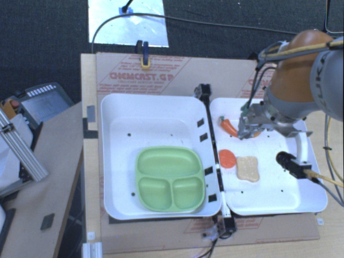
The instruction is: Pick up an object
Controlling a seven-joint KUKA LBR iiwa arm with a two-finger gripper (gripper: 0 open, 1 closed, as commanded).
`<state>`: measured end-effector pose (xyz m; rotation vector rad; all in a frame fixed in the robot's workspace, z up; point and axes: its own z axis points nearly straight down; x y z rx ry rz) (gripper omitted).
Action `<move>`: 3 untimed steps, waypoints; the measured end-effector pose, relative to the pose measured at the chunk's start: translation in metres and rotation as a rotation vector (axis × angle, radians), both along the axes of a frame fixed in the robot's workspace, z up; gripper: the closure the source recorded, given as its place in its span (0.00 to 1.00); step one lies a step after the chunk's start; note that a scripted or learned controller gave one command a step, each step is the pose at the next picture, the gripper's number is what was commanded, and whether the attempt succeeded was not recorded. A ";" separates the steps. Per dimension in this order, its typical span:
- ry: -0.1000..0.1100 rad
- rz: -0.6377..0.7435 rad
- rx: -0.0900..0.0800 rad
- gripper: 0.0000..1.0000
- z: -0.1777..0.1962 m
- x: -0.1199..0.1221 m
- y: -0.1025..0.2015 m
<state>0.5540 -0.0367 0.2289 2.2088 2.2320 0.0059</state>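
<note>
1. Orange carrot-shaped piece [229, 126] lies in the right bin [269, 198], upper left part, near the wall shared with the other bin, tilted with its narrow end toward the upper left.
2. Gripper [245, 133] is low over the right bin, just beside the carrot's right end; touching or not, cannot tell. Whether the gripper is wide, narrow or holding anything, cannot tell from this angle.
3. A small patch of orange [257, 134] shows just right of the gripper; cannot tell if it is part of the carrot or something separate.
4. Red round disc [227, 158] lies flat below the carrot, near the shared wall.
5. Beige bread-slice piece [248, 169] lies just right of the disc, edges touching or nearly so.
6. Arm [301, 79] comes in from the right, orange band on top, grey wrist below it above the right bin's upper half.
7. Left bin [156, 112] holds a green three-compartment plate [170, 178], flat, in the lower right part.
8. Black clips [207, 133] sit along the seam where the two bins meet.
9. Both bins rest on a cardboard sheet [161, 74] with red print; a yellow clamp [145, 58] grips its far edge.
10. Shiny metal panel [129, 12] lies beyond the cardboard on dark carpet.
11. Far left: a grey pendant [40, 104] and an aluminium rail [21, 149] on a side table.
</note>
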 end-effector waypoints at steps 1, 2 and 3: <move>0.001 0.000 0.000 1.00 0.002 0.017 0.051; -0.001 -0.001 0.001 1.00 0.010 0.046 0.094; 0.001 -0.002 0.000 1.00 -0.011 0.076 0.135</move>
